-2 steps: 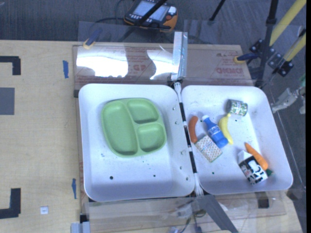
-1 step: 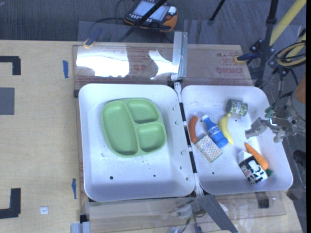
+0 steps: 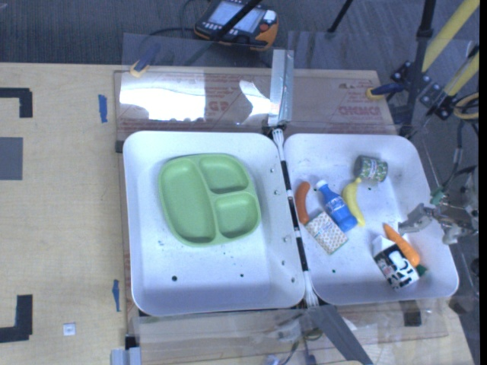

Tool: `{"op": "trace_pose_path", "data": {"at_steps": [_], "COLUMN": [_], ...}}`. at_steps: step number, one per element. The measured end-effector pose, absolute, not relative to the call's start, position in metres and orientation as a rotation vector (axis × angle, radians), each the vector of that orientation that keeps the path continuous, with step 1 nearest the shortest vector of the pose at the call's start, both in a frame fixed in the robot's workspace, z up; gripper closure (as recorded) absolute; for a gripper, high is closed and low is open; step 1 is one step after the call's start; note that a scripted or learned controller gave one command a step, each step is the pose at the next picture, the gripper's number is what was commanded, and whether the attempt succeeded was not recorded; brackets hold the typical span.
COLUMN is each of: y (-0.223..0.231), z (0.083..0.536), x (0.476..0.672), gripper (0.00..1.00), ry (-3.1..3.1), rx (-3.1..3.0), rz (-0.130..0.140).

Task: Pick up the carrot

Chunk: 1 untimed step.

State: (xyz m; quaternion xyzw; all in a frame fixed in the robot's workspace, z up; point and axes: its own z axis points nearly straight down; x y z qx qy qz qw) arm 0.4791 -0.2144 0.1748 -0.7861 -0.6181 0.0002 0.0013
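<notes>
A: Where's the carrot (image 3: 402,242)?

B: Right bin (image 3: 434,272), lower right part. Orange, lying at a slant, green end toward the near-right corner. It's touching the top of a black & white can (image 3: 395,265), which lies on its side just below it.

A: And the gripper (image 3: 440,217)?

B: At the right bin's right rim, a bit above & right of the carrot, near it but not touching. It's small & blurry in the shot, so can't tell if it's open or shut. Nothing visibly held in it.

A: What else is in that bin?

B: Blue bottle (image 3: 336,207) w/ a white cap near the middle. Yellow banana (image 3: 353,201) just beside it on the right, touching or nearly so. Checkered packet (image 3: 328,232) right under the bottle's left side. An orange-red sausage (image 3: 303,201) by the divider betw. the bins. A greenish can (image 3: 370,169) toward the far side, above the banana.

A: Left bin (image 3: 144,272)?

B: Green plate (image 3: 209,198) w/ three sections, sits about mid-bin, towards the far side.
</notes>
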Motion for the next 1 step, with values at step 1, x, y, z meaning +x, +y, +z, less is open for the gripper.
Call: {"op": "trace_pose_path", "data": {"at_steps": [1], "y": [-0.1591], "z": [0.1397], "x": [0.4954], "gripper": [0.00], "ry": [-2.005], "rx": [-2.416], "rz": [0.001]}}
